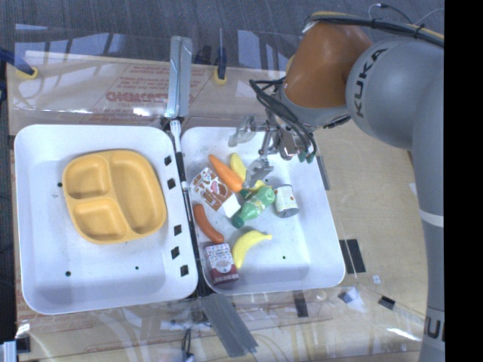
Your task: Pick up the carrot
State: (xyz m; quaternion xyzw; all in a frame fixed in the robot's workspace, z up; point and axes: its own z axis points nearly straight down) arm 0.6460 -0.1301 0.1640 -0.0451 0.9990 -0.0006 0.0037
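Camera view: pincer [260, 173] just beside carrot [225, 172].

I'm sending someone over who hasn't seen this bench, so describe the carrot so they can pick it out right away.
Go to the right-hand white bin, the one full of toy food. In its upper middle, just below the gripper, lies the carrot: a plain orange tapered stick, slanted. The sausage lower down is redder and blunt-ended, and the bananas are yellow.
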